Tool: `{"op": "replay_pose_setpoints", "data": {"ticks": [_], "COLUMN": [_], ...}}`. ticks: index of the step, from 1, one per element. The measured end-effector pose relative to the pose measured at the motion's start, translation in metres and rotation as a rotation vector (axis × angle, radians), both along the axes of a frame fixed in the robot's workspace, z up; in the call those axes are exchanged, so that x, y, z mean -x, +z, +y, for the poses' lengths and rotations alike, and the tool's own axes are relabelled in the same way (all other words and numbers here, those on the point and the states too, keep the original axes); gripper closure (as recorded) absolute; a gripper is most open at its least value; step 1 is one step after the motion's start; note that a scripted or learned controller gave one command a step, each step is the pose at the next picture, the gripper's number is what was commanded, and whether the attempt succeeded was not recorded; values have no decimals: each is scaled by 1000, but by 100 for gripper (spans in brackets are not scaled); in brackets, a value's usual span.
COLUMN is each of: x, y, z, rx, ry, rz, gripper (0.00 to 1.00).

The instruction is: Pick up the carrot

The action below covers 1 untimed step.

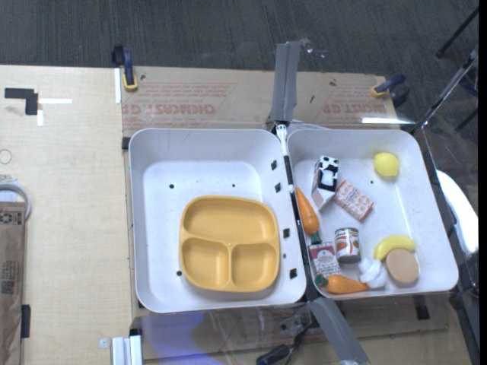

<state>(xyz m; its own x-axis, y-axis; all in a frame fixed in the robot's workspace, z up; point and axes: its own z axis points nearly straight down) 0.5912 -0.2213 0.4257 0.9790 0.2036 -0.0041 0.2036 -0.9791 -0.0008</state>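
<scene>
An orange carrot [307,211] lies along the left wall of the right bin [426,204], pointing toward the front. A second, smaller orange carrot [345,284] rests at that bin's front edge, beside a small red-and-white box [324,261] and a white crumpled item [371,272].
The right bin also holds a black-and-white carton [326,179], a patterned packet [354,201], a lemon [386,165], a can [347,245], a banana [395,245] and a tan disc [402,267]. A yellow divided plate [230,243] sits in the left bin [152,204].
</scene>
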Motion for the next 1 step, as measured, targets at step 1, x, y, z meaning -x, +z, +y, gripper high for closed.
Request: {"op": "replay_pose_setpoints", "data": {"ticks": [1], "x": [-1], "y": [7], "z": [1], "rx": [0], "ry": [5], "rz": [6], "gripper": [100]}}
